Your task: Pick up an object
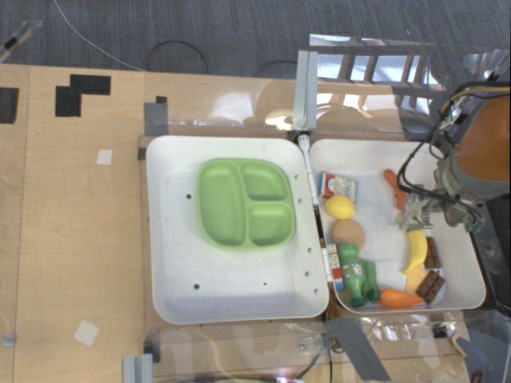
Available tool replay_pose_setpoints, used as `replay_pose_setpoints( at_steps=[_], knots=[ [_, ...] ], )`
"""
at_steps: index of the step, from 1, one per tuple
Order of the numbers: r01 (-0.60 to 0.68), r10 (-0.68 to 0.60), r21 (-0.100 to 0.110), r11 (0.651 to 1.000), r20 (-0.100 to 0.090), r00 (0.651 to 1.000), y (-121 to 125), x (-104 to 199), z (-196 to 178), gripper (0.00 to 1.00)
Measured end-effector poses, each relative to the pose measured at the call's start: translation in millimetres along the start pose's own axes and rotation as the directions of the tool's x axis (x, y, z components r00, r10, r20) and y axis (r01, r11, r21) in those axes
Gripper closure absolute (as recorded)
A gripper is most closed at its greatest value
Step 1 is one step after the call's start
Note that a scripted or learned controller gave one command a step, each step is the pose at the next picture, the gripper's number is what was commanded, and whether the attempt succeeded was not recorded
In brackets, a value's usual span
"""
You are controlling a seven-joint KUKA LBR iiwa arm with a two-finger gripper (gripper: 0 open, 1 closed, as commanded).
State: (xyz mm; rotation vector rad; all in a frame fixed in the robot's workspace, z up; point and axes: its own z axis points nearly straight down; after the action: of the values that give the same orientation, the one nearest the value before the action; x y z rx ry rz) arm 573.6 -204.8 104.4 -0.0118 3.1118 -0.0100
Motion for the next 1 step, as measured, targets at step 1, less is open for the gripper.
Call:
replay_pose_setpoints(
  at_steps=[1],
  knots=[
    [0.001, -0.001, 0.0, 1.0, -0.001, 1.0, 0.3, 0.2, 0.4, 0.0]
  ],
)
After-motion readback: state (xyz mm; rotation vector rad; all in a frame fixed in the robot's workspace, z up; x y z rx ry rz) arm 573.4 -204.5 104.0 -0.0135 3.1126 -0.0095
